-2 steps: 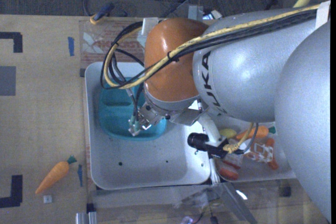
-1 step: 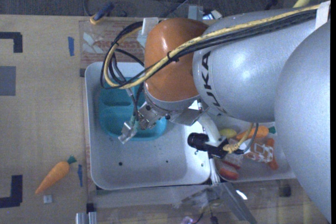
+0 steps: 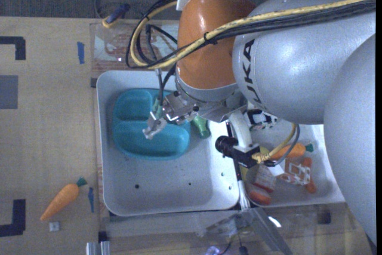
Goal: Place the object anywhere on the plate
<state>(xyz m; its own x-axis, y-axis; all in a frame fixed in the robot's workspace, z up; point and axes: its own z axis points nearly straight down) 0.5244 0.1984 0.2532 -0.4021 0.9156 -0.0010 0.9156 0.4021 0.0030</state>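
While the hand (image 3: 154,126) hangs over the blue plate (image 3: 134,128) at the frame's centre left, its grip unreadable, a green object (image 3: 200,126) lies just right of the plate, so placing looks unfinished.

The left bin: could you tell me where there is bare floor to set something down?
The left bin has bare floor in front of the blue plate, toward its near rim. The gripper hangs over the plate; the right bin is crowded.
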